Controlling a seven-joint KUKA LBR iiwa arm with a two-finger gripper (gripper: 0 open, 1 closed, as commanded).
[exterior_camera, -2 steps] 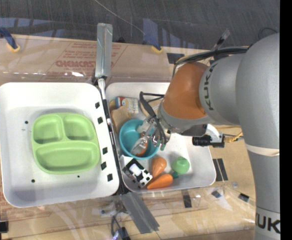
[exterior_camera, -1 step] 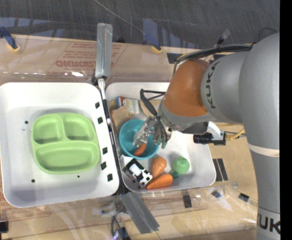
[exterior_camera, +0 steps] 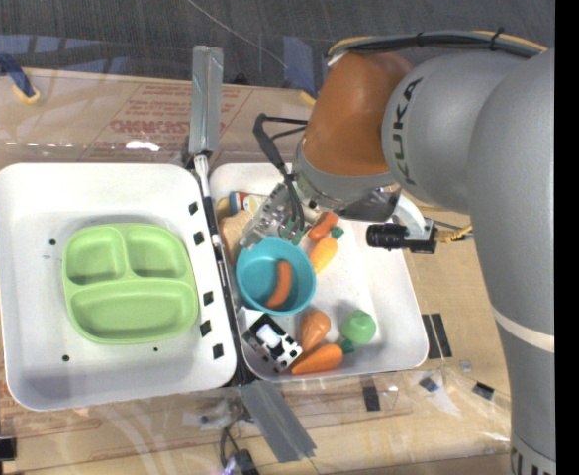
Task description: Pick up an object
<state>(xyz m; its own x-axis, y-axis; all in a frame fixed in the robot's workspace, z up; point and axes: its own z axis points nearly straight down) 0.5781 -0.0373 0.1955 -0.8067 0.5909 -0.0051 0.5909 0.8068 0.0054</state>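
We see the arm over the right bin, with "KUKA" readable on its grey casing next to the orange band. The gripper sits at that bin's far-left part, just above the teal bowl; we cannot tell how it stands, since the wrist hides it.

We take the teal bowl as landmark. Left of it, the left bin holds a green divided plate, well apart from the bowl. Inside the bowl lies a sausage-like orange piece, long axis running near to far, slightly tilted. Just right of the bowl and beyond it, two toy carrots lie touching: the redder one and the yellower one, both with long axes diagonal, green tops pointing away from the bowl to the upper right. Below the bowl: a small carrot nearly upright in view, another carrot lying almost crosswise with its top to the right, a green ball to the lower right, and a black-and-white block just below-left. Beyond the bowl's left, a small bottle-like item lies by the bin wall; its label is unreadable.
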